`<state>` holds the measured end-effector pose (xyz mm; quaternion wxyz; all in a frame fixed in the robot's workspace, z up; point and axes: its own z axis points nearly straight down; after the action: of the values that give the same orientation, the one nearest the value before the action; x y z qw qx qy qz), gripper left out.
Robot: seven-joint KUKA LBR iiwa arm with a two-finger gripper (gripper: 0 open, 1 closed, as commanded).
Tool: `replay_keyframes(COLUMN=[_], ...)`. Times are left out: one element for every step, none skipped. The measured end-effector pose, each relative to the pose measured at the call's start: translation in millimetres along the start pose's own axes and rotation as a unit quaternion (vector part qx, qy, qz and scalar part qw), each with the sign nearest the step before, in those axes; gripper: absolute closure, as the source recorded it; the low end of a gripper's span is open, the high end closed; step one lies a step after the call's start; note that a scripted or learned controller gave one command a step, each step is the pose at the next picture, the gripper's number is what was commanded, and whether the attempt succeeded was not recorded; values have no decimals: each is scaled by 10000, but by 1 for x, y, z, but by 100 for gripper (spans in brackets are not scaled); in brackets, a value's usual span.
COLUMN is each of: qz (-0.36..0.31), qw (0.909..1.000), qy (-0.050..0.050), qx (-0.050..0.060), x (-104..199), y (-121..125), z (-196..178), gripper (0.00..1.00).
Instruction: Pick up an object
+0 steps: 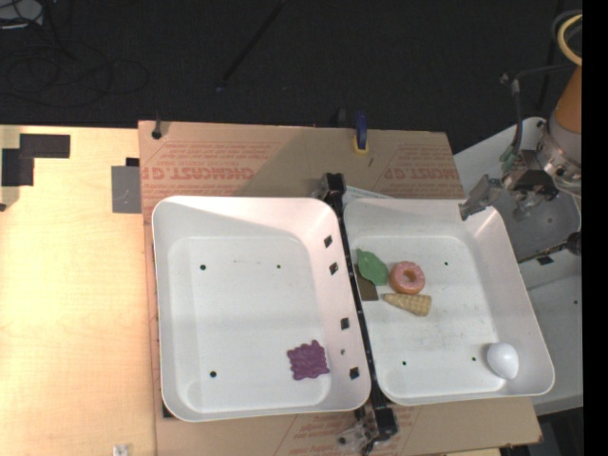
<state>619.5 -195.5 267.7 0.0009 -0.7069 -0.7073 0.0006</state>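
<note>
Purple lump (308, 360) in a white bin (180, 255). Green leaf (372, 267), pink doughnut (408, 276), yellow cone (408, 303), white egg (503, 359).

Light falls warm and strong from above on the two white bins, and the left bin (247, 302), far from the tool (532, 174), glares pinkish-white across its floor with a soft shadow along its upper rim. The right bin (446, 350), just below the tool, is lit more evenly, and its small things cast only faint shadows. Beyond the table (66, 283) the background sinks into near black, and the whole picture is slightly soft and grainy, the tool itself blurred.
</note>
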Motion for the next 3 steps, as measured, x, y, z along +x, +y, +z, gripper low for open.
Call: replay_keyframes(qz=[10,24,-2], qw=[10000,10000,10000], qy=[-32,-27,-6], qx=[-84,-67,6], x=[-19,-20,-18], y=[-76,-141,-137], z=[-175,-278,-280], gripper=[0,0,100])
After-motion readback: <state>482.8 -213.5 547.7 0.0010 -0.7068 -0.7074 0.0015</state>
